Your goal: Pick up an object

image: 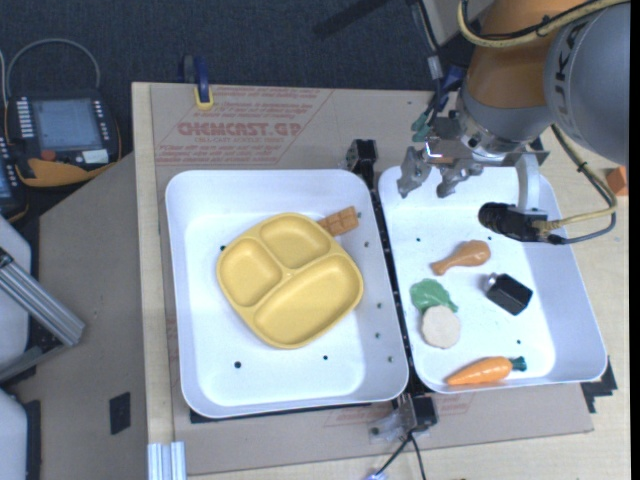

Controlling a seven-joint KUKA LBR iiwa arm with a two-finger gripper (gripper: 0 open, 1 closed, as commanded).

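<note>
Pincer [428,186] hangs w/ fingers wide apart, nothing betw. them, over the top-left corner of the right bin [552,268], close to the divider betw. the two bins. Arm [520,48] comes in from the view's upper right, orange band above the wrist. Whether the fingertips touch the bin floor can't be told.

Right bin holds the loose things, all lower in the view than the pincer & apart from it:
- drumstick [462,258], nearest, approx mid-bin, lying at a slant, thick end to the right
- black block [508,294], just below-right of the drumstick, not touching it
- radish [440,328], white & round w/ green top pointing up toward the drumstick, at the bin's left side
- carrot [483,370], along the bottom edge, green end to the right, just below the radish; touching or not can't be told

Left bin [195,228] has a yellow plate [290,280], 3 compartments, turned at an angle, approx centred. Brown bit [342,220] sits at the plate's upper-right rim, touching it; what it is can't be told.

Both bins rest on a brown board [250,133] w/ red print along its top. Pendant [62,128] w/ screen lies far left, off the board.
</note>
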